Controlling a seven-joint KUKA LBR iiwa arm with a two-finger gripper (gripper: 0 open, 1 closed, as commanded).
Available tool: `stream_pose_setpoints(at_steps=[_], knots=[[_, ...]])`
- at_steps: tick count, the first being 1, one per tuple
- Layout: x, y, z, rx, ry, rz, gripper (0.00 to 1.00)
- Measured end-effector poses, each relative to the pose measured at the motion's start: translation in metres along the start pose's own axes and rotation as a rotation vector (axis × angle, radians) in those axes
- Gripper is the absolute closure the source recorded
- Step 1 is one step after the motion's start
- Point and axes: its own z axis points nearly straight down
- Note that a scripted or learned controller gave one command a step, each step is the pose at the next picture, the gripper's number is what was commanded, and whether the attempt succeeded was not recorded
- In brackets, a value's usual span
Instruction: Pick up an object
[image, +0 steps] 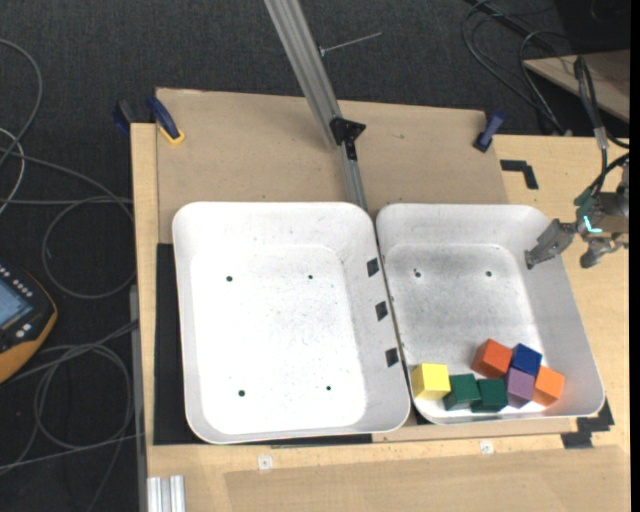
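End effector (568, 250) at right edge, over the rim of the right bin (560, 290), fingers spread apart w/ nothing between them. Blocks clustered in that bin's near corner: yellow block (432, 379), green blocks (476, 392), orange block (491, 356), blue block (525, 357), purple block (521, 383). Left bin (200, 230) beside it on the tabletop (260, 140).

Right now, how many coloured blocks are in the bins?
7, clustered in the right bin's near corner: yellow, two green, two orange, blue, purple. More may hide beneath.
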Motion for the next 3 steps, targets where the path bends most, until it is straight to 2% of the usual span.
stream_pose_setpoints(at_steps=[1,2,3], knots=[[0.000,0.001,-0.002,-0.004,-0.001,-0.001,0.00],[-0.007,0.005,0.044,0.000,-0.001,0.000,0.00],[-0.002,0.005,0.107,0.003,0.001,0.000,0.00]])
